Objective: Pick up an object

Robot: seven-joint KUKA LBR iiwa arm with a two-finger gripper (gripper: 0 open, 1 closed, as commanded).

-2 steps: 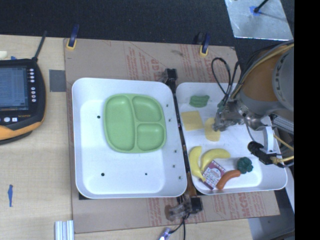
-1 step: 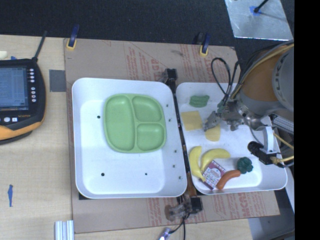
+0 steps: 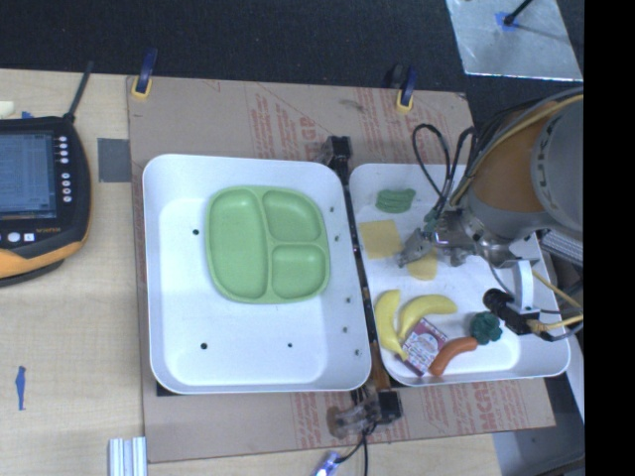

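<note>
printed packet [image 3: 422, 348] beside bananas [image 3: 407, 317], its lettering too small to read.

I saw a divided plate [image 3: 266, 243] in the left bin [image 3: 174, 355]; bananas [image 3: 405, 317] lay in the right bin [image 3: 541, 363].

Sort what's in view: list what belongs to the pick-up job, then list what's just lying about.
Job:
gripper
right bin
yellow block
green piece
bananas
carrot

Lying about:
left bin
green divided plate
control pendant
</note>
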